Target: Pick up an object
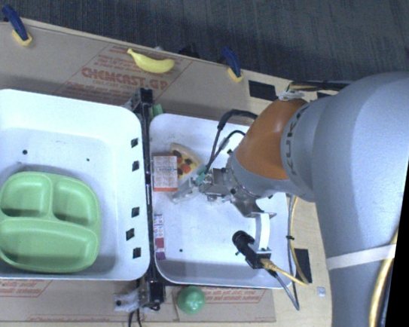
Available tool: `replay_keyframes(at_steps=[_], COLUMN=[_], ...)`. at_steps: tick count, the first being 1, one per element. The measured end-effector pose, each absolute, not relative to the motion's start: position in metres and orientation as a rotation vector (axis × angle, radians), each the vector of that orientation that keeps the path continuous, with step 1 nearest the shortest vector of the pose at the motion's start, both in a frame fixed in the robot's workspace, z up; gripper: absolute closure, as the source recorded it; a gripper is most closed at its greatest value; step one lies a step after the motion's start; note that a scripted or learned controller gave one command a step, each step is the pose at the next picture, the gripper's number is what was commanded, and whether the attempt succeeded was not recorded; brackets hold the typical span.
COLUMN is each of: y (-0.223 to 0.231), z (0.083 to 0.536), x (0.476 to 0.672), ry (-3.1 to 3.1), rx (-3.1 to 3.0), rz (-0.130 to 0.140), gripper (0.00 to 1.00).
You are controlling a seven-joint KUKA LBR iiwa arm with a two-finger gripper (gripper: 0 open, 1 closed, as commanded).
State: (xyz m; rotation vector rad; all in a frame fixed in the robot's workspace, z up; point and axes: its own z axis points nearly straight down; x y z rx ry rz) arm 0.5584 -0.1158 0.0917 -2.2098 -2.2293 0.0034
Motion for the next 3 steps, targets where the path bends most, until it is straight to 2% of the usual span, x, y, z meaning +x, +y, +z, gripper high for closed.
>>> replay_keyframes(at_steps=[1, 2, 3], y=[-0.116, -0.167, -0.144], z=[0.102, 0.207, 0.217], x=[0.558, 0.505, 0.476], ry=[-2.230, -2.226, -2.228], rx=[-2.207, -2.218, -2.213], rz=[0.006, 0.000, 0.002], gripper=[1.00, 1.00, 1.00])
